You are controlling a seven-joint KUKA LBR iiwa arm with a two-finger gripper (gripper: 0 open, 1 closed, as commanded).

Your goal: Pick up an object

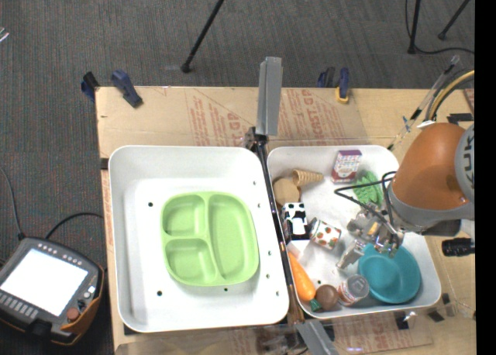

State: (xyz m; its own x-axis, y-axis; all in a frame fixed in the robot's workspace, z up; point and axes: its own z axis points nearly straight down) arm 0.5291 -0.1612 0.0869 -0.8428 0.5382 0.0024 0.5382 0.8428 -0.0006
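Down at the bottom left, on the dark floor, sits a screen pad (46, 287) with an orange edge and a black wire running off it. Dark grey carpet (155, 28) covers the room, and thin black stand legs (209, 24) slant across it at the top.

Next comes the bench (201, 113) — it is covered in brown cardboard with red printing, held down by blue clamps (125, 87) at the back edge. A grey post (270, 98) stands up between the two bins.

One bin, the left bin (128, 229), is white and holds a green plate (209, 237) with three parts, lying flat in the middle.

Beside it, the right bin (325, 161) is full of little things. The arm (434, 175) reaches in from the right, its orange band big and round. The gripper (364, 243) hangs low over the bin, just left of a blue bowl (391, 276). Its fingers look a little apart and nothing sits between them.

After the bowl come the small things: an orange carrot (302, 276) by the left wall, a green leafy thing (364, 187) near the arm, a red-and-white box (347, 166) at the back, a cone (306, 177), a tan ball (285, 191), a black-and-white block (294, 220), a spotted block (325, 235) just left of the gripper, a can (354, 289) touching the bowl, and a brown ball (327, 296) — right beside the can.
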